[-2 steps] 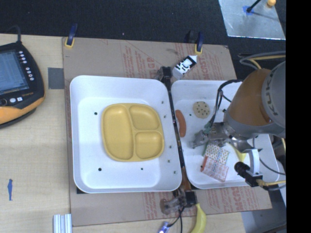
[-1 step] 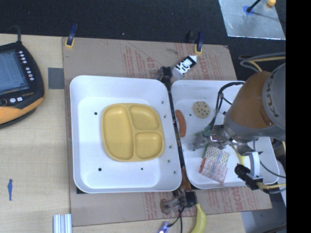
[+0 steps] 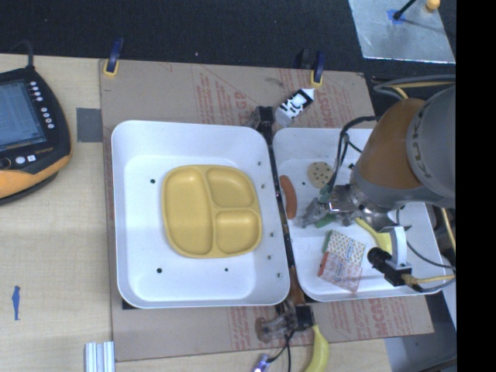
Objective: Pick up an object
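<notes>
Below gripper (image 3: 319, 211): snack packet (image 3: 342, 259) (pale, red-printed, crumpled).

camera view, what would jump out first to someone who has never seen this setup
The yellow divided plate in the middle of the left bin stands out most. Next comes the grey and orange arm over the right bin, its end effector low beside a hot dog, cracker and printed packet.

Bright light from above makes the two shallow white plastic bins (image 3: 132, 208) shine. The big grey robot arm (image 3: 418, 153) looks blurry. Shadows are soft and small.
</notes>
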### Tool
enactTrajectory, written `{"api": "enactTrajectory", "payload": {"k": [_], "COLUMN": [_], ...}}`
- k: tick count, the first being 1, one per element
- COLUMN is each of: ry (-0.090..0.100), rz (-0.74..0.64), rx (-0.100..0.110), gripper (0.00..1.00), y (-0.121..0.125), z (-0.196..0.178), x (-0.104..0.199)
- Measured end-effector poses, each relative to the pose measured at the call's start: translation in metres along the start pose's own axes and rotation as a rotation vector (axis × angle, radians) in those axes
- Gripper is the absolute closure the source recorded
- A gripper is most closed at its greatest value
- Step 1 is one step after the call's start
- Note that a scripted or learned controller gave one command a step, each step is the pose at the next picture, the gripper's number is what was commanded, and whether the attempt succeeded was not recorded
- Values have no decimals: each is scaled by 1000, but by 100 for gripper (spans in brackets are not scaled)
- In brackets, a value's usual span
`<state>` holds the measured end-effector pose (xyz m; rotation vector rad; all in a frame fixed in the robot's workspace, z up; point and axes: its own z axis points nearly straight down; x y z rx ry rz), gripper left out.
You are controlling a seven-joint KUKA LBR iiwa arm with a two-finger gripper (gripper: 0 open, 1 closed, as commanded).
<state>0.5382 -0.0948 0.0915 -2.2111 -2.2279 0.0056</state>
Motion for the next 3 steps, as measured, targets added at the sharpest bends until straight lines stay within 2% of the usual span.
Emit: {"api": "enactTrajectory", "payload": {"k": [1, 2, 3], "ry": [1, 26, 1], "rz": [6, -5, 3], "rx": [-1, 3, 0], "gripper": [0, 0, 0], "y": [-63, 21, -38], "z": [0, -1, 0], "x": [-66, -105, -75]}}
